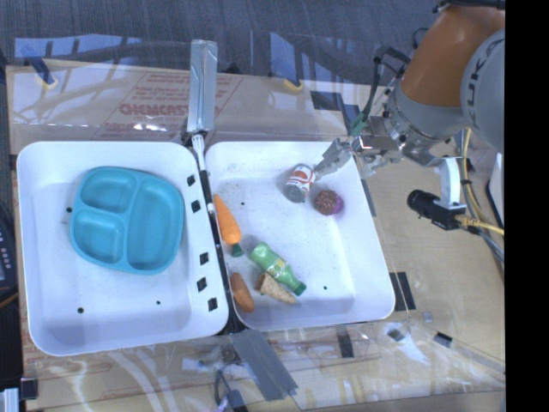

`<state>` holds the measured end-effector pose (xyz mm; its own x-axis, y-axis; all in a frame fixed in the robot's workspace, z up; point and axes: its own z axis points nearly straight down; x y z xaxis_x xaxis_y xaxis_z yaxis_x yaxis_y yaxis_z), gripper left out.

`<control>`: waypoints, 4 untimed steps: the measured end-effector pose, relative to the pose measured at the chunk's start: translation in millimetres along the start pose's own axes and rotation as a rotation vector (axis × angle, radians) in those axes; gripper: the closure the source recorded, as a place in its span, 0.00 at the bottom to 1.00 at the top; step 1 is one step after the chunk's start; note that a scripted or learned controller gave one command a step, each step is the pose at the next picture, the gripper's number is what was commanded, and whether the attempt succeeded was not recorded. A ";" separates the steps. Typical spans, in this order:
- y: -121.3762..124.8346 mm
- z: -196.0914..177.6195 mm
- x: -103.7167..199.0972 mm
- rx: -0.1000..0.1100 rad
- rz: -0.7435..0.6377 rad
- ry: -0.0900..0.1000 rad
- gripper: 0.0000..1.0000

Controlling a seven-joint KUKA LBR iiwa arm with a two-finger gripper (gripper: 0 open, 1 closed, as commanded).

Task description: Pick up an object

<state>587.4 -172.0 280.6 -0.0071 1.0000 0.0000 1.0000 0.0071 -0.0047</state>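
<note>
While the small red-and-white can (pixel 298 181) lies on its side in the far part of the right white bin (pixel 364 264), the gripper (pixel 326 163) sits just beside its right end, a grey finger (pixel 331 159) slanting down toward it; whether the fingers are spread or pinching the can cannot be told from this angle. Just right of the can rests a dark red round fruit (pixel 328 202). Nearer, along the bin's left side, lie an orange carrot (pixel 227 222), a green bottle (pixel 276 267), a tan cone-shaped piece (pixel 274 287) and a brown sausage-like piece (pixel 242 292). The grey arm with its orange band (pixel 446 58) reaches in from the far right, wrist bent down and leftward over the bin's rim. The left white bin (pixel 51 307) holds a blue divided plate (pixel 127 219).
</note>
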 end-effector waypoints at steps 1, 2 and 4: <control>6.4 146.7 73.5 0.005 0.068 0.001 0.00; -68.3 189.8 73.0 0.000 -0.025 0.002 0.00; -49.7 36.7 92.4 -0.006 0.017 0.000 1.00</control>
